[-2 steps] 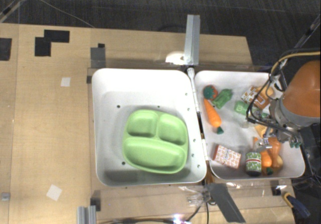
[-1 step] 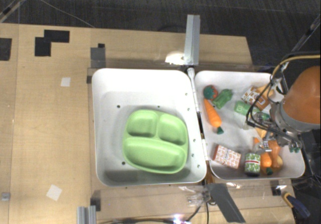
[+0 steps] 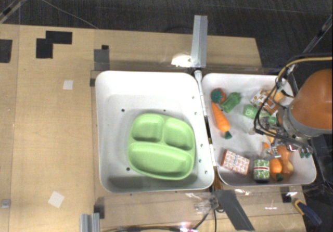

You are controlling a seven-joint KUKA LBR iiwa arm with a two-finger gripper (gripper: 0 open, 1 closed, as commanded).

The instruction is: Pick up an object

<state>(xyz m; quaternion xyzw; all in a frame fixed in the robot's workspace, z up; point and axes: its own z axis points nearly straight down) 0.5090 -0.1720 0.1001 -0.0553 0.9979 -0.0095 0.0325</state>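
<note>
Carrot [image 3: 220, 117], the likeliest pick, lies left of my gripper [image 3: 276, 142] in the right bin [image 3: 244, 181], beyond the green plate [image 3: 161, 145] further left. I cannot tell the hand's state. I judge this the approach step; next comes descent onto one toy.

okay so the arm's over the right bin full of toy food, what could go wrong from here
The right bin is crowded near the arm: a small can, a patterned box and orange pieces lie close together, so a grab may catch two or knock one aside. The arm also hides what lies beneath it.
</note>
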